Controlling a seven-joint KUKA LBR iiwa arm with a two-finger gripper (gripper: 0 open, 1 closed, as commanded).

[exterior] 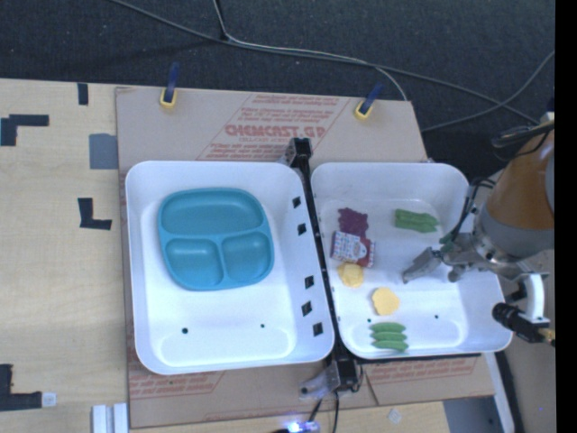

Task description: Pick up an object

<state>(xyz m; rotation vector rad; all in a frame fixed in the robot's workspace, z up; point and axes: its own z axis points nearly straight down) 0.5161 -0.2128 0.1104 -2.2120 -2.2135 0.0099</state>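
White plastic bins sit side by side on the table, the left one (144,332) carrying a blue divided plate (216,239), the right one (451,183) scattered with small toy foods. The pincer (416,269) hangs low over the right bin, reaching in from the right, its fingers spread and holding nothing. Nearest to it lies a yellow round piece (386,302), just down and to its left; a green pod (416,220) rests above it, long axis running roughly left to right. Either looks reachable.
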